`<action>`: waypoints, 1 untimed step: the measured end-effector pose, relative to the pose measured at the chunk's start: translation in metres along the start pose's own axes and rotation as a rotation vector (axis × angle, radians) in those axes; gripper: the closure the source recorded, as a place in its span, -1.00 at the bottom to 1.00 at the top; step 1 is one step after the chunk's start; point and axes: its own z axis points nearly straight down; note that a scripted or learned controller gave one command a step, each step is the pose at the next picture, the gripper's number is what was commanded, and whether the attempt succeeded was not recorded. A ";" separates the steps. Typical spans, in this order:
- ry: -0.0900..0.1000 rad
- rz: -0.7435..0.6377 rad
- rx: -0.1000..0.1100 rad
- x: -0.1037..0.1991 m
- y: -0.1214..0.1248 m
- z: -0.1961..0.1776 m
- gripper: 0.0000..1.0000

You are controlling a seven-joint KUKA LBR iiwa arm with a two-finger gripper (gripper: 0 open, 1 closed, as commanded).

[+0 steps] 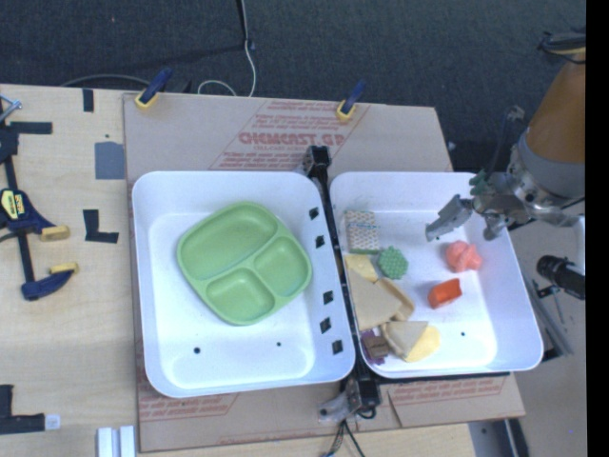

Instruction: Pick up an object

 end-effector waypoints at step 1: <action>0.001 0.010 0.015 -0.081 -0.041 0.131 -1.00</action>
